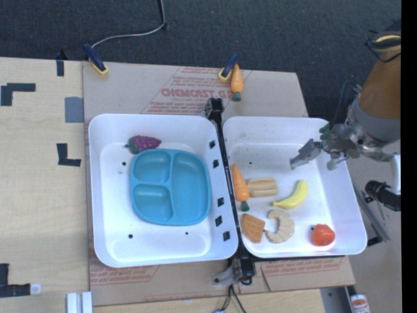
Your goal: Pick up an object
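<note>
The right bin holds an orange carrot, a tan bread roll, a yellow banana, a brown waffle piece, a pale curved pastry and a red tomato. My gripper hangs over the upper right part of this bin, above and to the right of the banana. It is open, and nothing sits between its fingers.
The left bin holds a blue divided plate and purple grapes at its upper left. A second carrot lies on the cardboard behind the bins, beside a yellow clamp. A black divider separates the bins.
</note>
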Robot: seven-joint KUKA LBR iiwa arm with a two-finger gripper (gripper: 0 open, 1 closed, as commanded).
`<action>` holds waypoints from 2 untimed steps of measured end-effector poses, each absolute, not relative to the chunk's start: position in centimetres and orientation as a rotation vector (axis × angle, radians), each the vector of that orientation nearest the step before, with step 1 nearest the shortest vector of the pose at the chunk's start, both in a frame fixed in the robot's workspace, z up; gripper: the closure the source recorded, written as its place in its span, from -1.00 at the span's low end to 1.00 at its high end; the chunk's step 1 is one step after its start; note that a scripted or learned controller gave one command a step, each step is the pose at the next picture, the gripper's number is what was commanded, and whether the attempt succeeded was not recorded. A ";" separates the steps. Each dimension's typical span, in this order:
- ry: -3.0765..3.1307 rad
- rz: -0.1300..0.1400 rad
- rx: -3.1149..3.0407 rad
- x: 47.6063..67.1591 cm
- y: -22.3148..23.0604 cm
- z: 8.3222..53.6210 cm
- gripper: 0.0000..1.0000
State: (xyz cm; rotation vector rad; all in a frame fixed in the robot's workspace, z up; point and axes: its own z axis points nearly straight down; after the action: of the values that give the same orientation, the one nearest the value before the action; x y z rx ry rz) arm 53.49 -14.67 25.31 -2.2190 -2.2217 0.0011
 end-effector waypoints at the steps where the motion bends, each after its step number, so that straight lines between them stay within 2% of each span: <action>1: -2.219 0.005 -2.221 54.6 -22.0 18.2 -1.00; 2: -2.223 -0.002 -2.222 53.9 -19.0 8.7 -1.00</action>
State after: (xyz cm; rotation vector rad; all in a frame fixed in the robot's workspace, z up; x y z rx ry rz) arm 53.86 -19.01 8.65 -2.2223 -2.2233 -0.0021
